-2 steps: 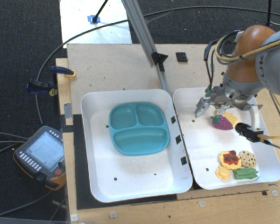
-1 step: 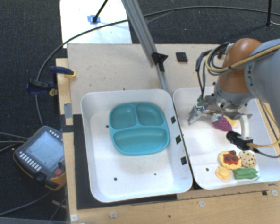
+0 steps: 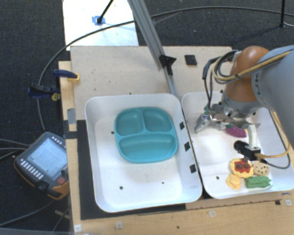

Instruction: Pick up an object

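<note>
My gripper (image 3: 213, 122) hangs low over the upper middle of the right bin (image 3: 210, 180), under the grey arm with its orange band. A purple toy piece (image 3: 235, 130) lies just to the gripper's lower right, partly hidden by the wrist. Whether it touches the gripper I cannot tell. At the bin's near right corner lie a pizza-like piece (image 3: 241, 167), a brown cookie (image 3: 261, 169), a green piece (image 3: 258, 182) and a yellow piece (image 3: 234, 182). All of these rest on the bin floor, apart from the gripper.
A teal divided plate (image 3: 145, 134) sits in the left bin (image 3: 106, 186). A cable with a black plug (image 3: 241, 147) trails from the wrist over the right bin. A metal pole (image 3: 149, 35) crosses the bench's back. A teach pendant (image 3: 43, 163) lies off the bench at left.
</note>
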`<state>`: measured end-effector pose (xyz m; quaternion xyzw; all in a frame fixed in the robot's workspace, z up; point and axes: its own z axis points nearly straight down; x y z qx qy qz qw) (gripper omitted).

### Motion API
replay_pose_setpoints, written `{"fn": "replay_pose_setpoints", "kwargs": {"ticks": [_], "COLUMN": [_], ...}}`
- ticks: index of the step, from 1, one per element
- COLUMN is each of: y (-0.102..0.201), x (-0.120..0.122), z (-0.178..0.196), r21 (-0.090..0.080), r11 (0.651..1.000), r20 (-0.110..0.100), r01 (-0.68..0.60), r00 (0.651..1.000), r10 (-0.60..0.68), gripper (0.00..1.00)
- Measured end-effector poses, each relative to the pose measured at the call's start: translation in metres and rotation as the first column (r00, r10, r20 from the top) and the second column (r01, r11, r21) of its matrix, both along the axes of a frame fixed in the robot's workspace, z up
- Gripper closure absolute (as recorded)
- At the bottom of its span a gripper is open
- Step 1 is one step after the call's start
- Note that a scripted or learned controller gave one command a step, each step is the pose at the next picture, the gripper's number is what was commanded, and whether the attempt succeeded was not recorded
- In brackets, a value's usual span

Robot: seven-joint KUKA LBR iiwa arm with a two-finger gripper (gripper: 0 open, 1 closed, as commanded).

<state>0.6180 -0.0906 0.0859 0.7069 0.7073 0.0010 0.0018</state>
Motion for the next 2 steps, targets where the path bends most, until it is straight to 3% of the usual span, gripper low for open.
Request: {"fn": "replay_pose_setpoints", "kwargs": {"ticks": [1,2], "y": [0.001,0.008], "x": [0.002,0.002], "z": [0.013,0.075], "r21": [0.002,0.001], "r11": [1.0,1.0], "r20": [0.006,0.003], "r01": [-0.001,-0.005], "r00": [1.0,1.0], "r10": [0.001,0.005], "gripper": [1.0,1.0]}}
